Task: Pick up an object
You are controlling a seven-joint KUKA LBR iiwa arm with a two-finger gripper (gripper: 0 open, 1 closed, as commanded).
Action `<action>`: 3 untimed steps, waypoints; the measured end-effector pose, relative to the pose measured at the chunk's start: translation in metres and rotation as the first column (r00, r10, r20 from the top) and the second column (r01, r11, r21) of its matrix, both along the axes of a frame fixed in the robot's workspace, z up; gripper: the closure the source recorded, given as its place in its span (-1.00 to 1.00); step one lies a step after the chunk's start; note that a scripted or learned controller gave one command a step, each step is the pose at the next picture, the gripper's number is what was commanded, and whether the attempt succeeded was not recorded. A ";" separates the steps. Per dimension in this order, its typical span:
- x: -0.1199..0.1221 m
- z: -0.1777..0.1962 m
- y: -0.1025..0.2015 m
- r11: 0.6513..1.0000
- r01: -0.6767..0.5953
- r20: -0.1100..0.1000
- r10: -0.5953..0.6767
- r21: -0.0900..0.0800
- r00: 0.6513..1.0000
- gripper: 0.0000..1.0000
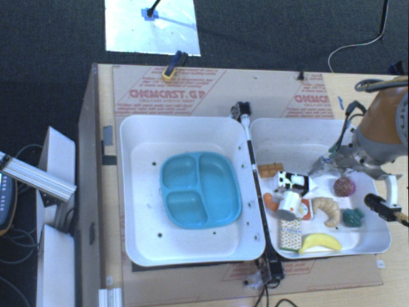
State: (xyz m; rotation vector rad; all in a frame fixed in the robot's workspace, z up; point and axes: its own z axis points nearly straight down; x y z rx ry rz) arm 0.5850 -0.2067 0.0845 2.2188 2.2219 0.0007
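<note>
The right bin [287,130] holds several small things: a black-and-white cow toy [293,181], a white cup [289,203], a croissant [328,210], a banana [320,242], a dark red ball [344,186], a green piece [352,217], a checkered cracker [289,235] and a small orange block [271,170]. My gripper [326,165] hangs low over the bin's right half, just up and left of the red ball and right of the cow toy. Nothing shows in its grasp.
The left bin [128,190] holds a blue divided plate [199,189]. An orange carrot-like piece [270,201] lies by the divider between the bins. The arm's orange-banded wrist [386,123] stands over the right bin's far right corner.
</note>
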 end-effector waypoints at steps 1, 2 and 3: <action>0.063 0.012 0.001 1.000 -0.003 0.003 0.003 -0.001 1.000 -1.00; 0.002 0.053 0.000 1.000 0.000 0.002 0.000 -0.001 1.000 -1.00; 0.039 0.029 0.002 1.000 -0.002 0.001 0.002 0.000 1.000 -1.00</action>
